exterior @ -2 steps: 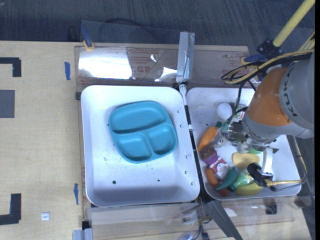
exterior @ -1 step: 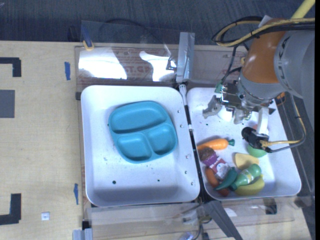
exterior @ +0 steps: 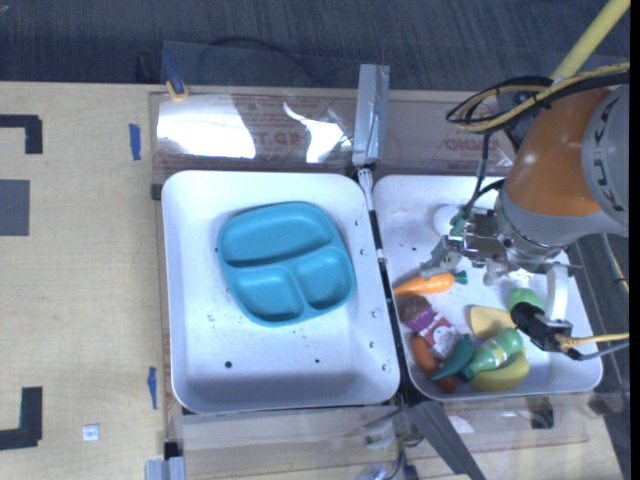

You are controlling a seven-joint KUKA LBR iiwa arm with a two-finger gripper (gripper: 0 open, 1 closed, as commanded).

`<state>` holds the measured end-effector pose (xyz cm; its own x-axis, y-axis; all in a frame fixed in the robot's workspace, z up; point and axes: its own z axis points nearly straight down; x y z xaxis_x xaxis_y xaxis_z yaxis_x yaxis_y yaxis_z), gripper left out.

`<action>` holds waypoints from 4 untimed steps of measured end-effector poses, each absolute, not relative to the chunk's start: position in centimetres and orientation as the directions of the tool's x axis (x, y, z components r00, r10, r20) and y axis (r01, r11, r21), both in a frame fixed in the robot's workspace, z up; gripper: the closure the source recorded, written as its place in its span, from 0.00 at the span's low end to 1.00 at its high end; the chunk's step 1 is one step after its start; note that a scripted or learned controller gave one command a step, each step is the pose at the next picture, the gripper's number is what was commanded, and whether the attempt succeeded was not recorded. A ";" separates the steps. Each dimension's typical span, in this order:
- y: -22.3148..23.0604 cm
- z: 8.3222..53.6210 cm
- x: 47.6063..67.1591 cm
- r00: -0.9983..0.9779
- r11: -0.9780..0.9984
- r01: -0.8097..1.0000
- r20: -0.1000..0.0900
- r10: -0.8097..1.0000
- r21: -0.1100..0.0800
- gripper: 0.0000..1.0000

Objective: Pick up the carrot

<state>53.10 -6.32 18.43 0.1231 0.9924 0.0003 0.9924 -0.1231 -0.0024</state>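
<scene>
- Now the carrot point(exterior: 424, 285) lies in the right bin point(exterior: 585, 373), near its left wall, orange body pointing left and green top to the right.
- Just above it hangs the gripper point(exterior: 462, 255); whether the claw is apart or together I cannot tell, since the wrist hides it.
- Nothing shows the carrot held.
- Close below sits a pile of toy food point(exterior: 470, 348); a descent that lands low could nudge or catch that instead.
- Lying flat and near the wall, the carrot may roll or slip aside if the claw closes off-centre.
- Over in the left bin point(exterior: 190, 298), the blue plate point(exterior: 286, 261) stays clear of trouble.
</scene>
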 end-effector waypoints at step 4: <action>-13.4 13.1 58.7 0.310 -0.310 0.951 0.000 0.951 0.005 0.00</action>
<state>58.70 -13.36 13.14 0.3099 0.9508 -0.0004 0.9508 -0.3099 0.0050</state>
